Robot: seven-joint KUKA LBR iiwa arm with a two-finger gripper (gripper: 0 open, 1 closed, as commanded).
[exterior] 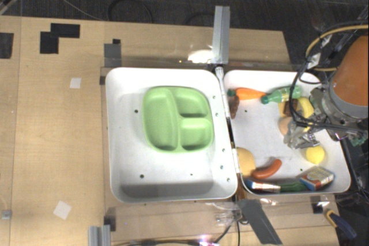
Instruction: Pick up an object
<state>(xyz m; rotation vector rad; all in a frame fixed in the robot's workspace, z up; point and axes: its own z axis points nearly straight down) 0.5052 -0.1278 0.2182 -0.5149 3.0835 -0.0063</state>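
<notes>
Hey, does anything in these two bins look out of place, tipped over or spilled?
Nothing looks spilled or damaged. The green divided plate lies flat in the left bin. The toy food in the right bin is scattered loosely, with a green bottle on its side beside the carrot.

no text can be read; print on the small box (pixel 316 179) is blurred

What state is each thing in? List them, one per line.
green divided plate: upright, alone in the left bin.
carrot: lying flat in the right bin.
green bottle: on its side.
sausage: lying flat.
small box: tilted at the bin wall.
gripper: low among the items, grasp unclear.
</notes>
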